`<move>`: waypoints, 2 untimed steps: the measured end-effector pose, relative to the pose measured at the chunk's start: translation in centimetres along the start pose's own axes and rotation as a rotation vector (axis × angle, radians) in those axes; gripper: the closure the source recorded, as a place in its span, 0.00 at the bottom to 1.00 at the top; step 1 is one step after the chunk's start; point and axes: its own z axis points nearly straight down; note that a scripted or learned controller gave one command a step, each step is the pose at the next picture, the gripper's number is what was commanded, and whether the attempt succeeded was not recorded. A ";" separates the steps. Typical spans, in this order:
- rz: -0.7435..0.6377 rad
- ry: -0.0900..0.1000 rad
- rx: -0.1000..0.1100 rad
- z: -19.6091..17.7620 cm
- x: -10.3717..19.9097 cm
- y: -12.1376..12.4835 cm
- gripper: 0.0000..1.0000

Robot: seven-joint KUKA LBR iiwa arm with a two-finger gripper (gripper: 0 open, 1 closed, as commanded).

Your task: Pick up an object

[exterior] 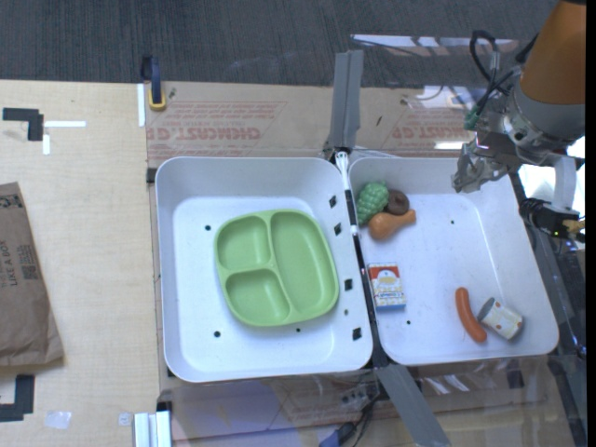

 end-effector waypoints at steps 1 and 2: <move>-0.001 0.000 0.000 0.0 0.0 0.0 0.00; 0.058 0.001 0.001 12.6 -6.3 -4.3 0.00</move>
